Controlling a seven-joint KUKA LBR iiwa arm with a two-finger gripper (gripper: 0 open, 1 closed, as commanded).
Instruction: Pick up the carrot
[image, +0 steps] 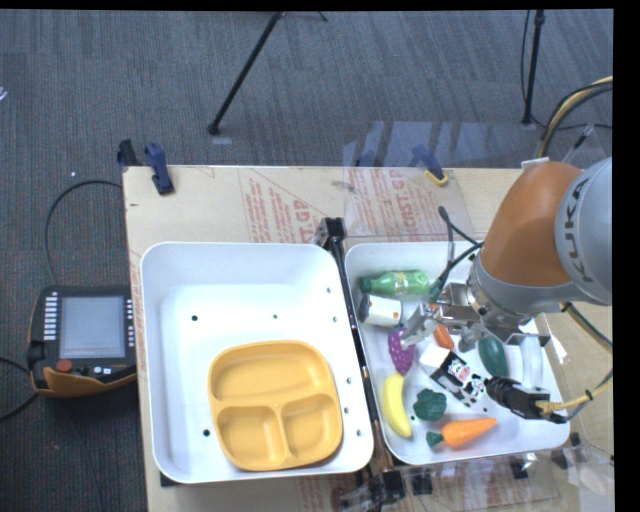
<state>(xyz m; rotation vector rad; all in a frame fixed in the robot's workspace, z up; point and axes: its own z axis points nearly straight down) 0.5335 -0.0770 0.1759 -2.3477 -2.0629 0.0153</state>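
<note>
Plywood surface (250, 200), right bin (560, 432) packed tight: carrot (468, 432) lies at its front edge beside the broccoli (431, 404), end effector (440, 325) hovers farther back (grip state unclear), so it'll probably snag a neighbour instead.

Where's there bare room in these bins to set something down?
Left bin: bare floor behind and left of the yellow tray. Right bin: crowded with bottle, banana, carrot and other toys under the arm.

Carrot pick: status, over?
Gripper over right bin centre, fingers unclear. Carrot loose at bin's near edge, ungrasped. Broccoli beside it; banana further left.
</note>
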